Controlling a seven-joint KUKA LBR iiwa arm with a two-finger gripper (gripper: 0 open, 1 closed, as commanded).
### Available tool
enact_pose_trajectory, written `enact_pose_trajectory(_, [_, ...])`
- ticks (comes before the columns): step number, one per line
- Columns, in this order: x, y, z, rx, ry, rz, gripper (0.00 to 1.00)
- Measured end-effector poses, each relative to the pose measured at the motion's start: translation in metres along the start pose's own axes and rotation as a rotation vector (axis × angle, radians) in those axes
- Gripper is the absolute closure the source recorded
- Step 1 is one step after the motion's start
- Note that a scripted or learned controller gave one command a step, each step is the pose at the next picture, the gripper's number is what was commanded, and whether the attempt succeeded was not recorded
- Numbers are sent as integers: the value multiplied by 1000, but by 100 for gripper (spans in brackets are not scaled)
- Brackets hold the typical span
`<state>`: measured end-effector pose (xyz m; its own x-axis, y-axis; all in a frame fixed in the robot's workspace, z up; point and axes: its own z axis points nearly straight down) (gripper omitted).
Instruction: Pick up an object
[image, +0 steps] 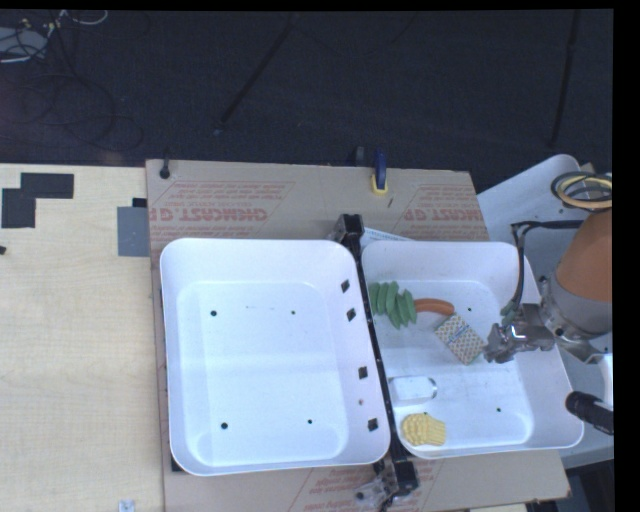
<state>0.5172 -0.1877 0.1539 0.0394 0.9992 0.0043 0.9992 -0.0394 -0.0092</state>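
While the arm (585, 275) reaches in from the right over the right-hand bin (505, 262), its gripper (500, 346) sits low near that bin's right side, just beside a small speckled block (460, 338), which lies tilted on the bin floor. Whether the tool is clenched or released I cannot tell, since its tips are too small and blurred; nothing can be seen clearly grasped in it, and whether it touches the block is also unclear.

Left of the block lies a toy carrot: its orange root (434, 306) points toward the block and its green ribbed top (392, 303) sits close to the divider between the bins. Nearer the front of the same bin rests a small white object (412, 388), hard to make out against the white floor, and just in front of it, at the bin's front left corner, a yellow toy corn cob (423, 430).

The left-hand bin (175, 330) stands alongside, both bins resting on a brown cardboard sheet (300, 205) on the pale wooden bench (70, 380)
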Motion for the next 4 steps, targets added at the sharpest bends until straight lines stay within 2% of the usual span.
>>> enact_pose_trajectory(2, [-2,0,-19,1,1,2,100])
enact_pose_trajectory(3, [68,-34,-126,-16,-2,-47,100])
enact_pose_trajectory(4, [65,-35,-129,-5,-3,-41,100])
